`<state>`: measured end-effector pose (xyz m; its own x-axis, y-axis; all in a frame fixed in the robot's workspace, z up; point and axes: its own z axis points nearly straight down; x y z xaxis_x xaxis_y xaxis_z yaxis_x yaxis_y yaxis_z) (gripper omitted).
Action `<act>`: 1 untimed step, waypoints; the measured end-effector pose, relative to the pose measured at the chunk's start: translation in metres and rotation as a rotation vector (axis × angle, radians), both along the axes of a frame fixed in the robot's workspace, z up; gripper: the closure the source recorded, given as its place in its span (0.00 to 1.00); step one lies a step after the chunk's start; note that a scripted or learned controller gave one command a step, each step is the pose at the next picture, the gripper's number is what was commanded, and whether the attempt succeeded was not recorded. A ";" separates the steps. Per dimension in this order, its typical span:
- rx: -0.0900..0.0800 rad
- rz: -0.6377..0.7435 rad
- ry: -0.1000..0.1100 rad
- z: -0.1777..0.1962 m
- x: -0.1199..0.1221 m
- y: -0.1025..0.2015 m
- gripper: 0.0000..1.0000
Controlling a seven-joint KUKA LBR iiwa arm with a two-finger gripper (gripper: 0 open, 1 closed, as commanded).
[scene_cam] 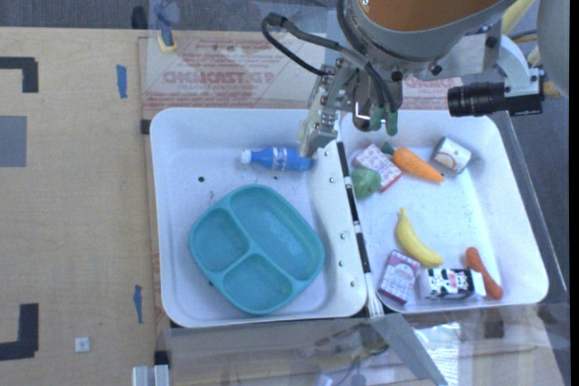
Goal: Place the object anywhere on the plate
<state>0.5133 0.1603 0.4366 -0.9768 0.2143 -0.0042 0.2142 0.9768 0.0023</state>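
Blue and white, the bottle [276, 159] is seen lying in the left bin [172, 149], just above the teal plate [257, 249]. The gripper [316, 138] is closed on its right end.

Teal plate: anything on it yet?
Nothing rests on the teal plate; all three compartments show bare. The blue bottle lies beside it in the left bin, at the end effector.

A teal plate [257, 259] is seen in a white bin [172, 221] at lower centre, with a blue bottle [279, 159] (white-capped) above it, while a yellow banana [414, 239], an orange carrot [418, 164] and a pink packet [398, 277] are shown at right.
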 end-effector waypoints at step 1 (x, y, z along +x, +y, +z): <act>0.001 0.250 0.000 -0.143 -0.033 0.035 1.00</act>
